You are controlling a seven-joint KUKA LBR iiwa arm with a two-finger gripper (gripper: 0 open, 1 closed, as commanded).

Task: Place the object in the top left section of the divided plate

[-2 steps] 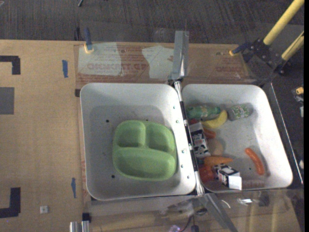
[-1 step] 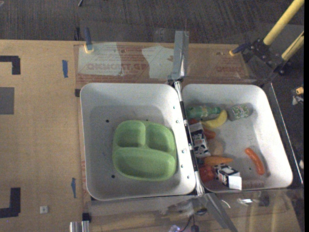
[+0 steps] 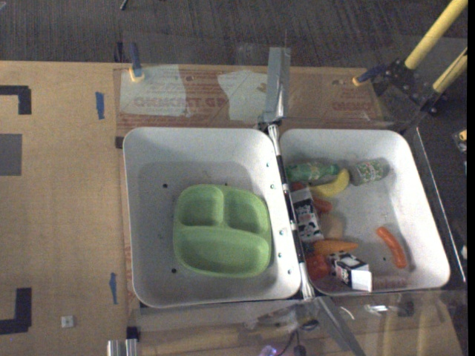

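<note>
Plainly, much of the clutter in the right-hand shallow white plastic bin is hard to read. Its loose pieces crowd against the wall it shares with the left bin, overlapping one another. A green bottle-shaped toy lies on its side at the top, and a yellow banana-like curved piece is tucked just under it. A grey-green can lying on its side sits just beside them to the right. Below, a white carton with dark print leans along the wall, partly covering a small red piece whose shape I cannot tell. An orange carrot-shaped toy lies crosswise near the bottom, touching a small black-and-white box. The box hides part of another red lump. A red-orange sausage-shaped piece lies apart from the pile, slanted, toward the right wall.

Which of these is the object to be moved cannot be told; all of them lie in the right bin.

A light green moulded divided plate rests flat in the left-hand shallow white plastic bin, slightly toward that bin's lower right. It has two smaller sections along its top and one wide section below. A metal strip runs up from the seam between the bins. Two yellow poles are cut off at the upper right corner.
</note>
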